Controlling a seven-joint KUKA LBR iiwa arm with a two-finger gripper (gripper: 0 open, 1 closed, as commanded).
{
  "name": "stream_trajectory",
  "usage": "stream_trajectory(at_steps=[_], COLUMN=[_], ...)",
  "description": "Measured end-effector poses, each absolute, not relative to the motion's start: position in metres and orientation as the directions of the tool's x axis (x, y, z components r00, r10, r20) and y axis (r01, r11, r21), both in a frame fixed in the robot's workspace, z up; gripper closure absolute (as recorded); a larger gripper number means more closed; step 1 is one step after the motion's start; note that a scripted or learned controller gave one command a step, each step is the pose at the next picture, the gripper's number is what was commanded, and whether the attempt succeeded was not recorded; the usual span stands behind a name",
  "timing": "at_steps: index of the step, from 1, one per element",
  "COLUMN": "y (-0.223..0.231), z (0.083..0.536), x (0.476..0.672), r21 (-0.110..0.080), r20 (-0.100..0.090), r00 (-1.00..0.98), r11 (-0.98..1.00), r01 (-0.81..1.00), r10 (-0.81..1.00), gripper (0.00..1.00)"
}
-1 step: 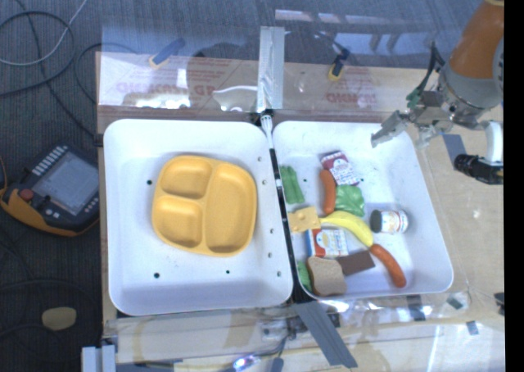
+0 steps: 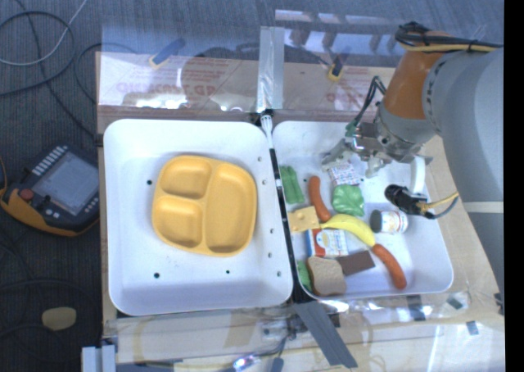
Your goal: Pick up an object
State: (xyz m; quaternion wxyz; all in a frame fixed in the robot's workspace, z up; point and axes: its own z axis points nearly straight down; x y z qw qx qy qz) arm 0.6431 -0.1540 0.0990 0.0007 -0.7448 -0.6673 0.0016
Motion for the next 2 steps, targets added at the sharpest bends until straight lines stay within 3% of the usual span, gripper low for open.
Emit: stream_trajectory(at_steps=[1,2], y=[-0.154,-0.076], z=[0.108,0.184], x=[0.643,0.645], r21=[-0.006,-0.001], r20=[-0.005,-0.002], r00=[0.108,-0.035], r11=[-0.108,0.035], r01=[0.994,0.999], r10=[0.994,0.999], gripper=[1.00,1.00])
